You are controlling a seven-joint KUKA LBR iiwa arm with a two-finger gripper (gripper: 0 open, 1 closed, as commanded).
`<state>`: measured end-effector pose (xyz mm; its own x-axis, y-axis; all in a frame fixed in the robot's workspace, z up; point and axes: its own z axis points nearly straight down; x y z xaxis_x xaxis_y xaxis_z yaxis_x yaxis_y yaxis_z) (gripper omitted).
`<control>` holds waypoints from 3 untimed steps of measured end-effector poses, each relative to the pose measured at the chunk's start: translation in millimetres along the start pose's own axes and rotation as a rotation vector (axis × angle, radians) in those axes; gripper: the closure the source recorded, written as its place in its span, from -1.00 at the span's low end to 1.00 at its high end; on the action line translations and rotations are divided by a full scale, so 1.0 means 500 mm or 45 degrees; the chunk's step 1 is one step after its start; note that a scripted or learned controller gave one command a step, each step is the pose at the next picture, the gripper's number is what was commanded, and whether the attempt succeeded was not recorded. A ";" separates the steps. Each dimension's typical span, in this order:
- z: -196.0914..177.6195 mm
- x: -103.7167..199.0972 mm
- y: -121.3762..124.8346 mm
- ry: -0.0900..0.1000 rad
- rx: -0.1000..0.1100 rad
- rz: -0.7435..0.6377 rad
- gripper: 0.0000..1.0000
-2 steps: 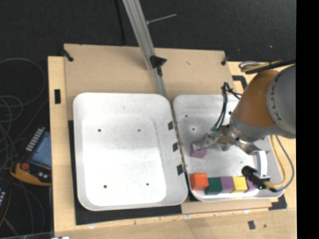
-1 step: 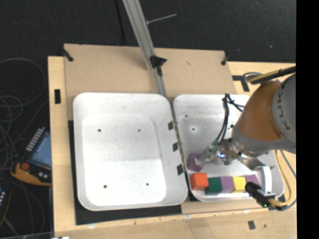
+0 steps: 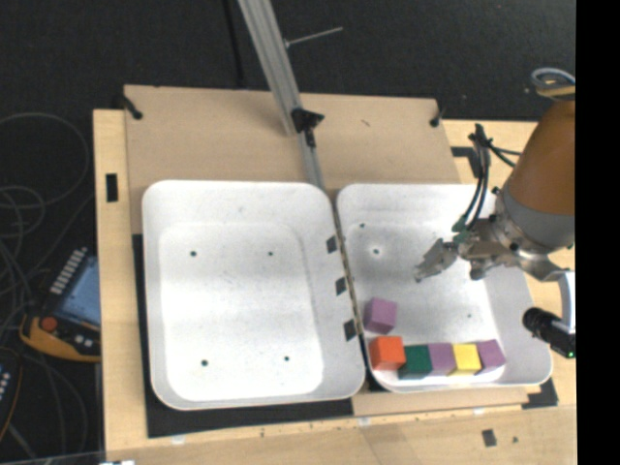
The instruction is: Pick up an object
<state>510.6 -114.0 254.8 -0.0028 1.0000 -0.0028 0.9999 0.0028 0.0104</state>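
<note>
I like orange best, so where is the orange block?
The orange block sits in the right bin, near its front left corner, beside the green block.

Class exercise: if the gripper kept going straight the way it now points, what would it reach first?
The gripper points left and slightly down, so probably bare floor of the right bin, short of the purple block; depth is unclear.

The worktop (image 3: 116, 289) is a pale wooden board with a second tan sheet (image 3: 281, 134) laid over its rear part. Two shallow white bins sit directly on it, touching side by side: the left bin (image 3: 165, 211) and the right bin (image 3: 387, 211). A dark mat (image 3: 252, 413) shows under their front edges.
</note>
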 end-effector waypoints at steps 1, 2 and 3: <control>0.191 0.046 -0.035 0.005 0.022 0.003 -1.00; -0.016 0.087 -0.033 0.002 0.000 -0.003 -1.00; 0.259 0.025 -0.021 0.002 -0.003 0.001 -1.00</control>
<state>501.6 -102.0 125.0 -0.0021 1.0000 -0.0013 0.9999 0.0021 0.0129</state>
